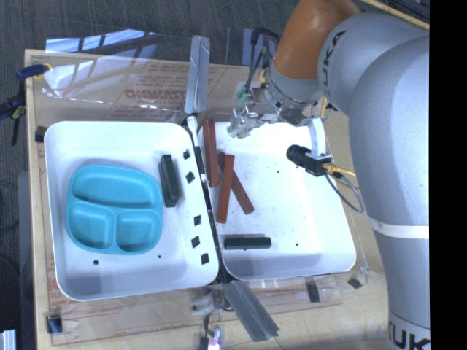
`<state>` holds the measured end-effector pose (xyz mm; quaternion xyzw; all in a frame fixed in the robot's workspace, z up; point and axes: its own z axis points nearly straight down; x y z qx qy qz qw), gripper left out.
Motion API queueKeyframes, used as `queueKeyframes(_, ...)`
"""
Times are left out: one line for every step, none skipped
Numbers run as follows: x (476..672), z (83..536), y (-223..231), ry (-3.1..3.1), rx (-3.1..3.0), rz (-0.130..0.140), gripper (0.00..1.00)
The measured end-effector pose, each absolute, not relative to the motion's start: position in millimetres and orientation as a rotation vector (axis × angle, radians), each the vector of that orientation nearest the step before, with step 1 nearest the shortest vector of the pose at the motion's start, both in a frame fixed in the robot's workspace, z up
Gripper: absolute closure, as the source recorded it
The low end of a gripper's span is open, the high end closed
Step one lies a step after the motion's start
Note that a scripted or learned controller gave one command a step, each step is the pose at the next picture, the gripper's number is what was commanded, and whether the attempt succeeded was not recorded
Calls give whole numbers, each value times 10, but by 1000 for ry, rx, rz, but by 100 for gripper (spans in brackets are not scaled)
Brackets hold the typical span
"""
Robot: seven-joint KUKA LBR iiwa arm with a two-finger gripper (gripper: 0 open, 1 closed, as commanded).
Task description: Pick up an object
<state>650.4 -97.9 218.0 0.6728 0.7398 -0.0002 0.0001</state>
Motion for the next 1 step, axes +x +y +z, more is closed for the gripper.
queueKeyframes(6502,2177,-979,2324,2114,-1,0)
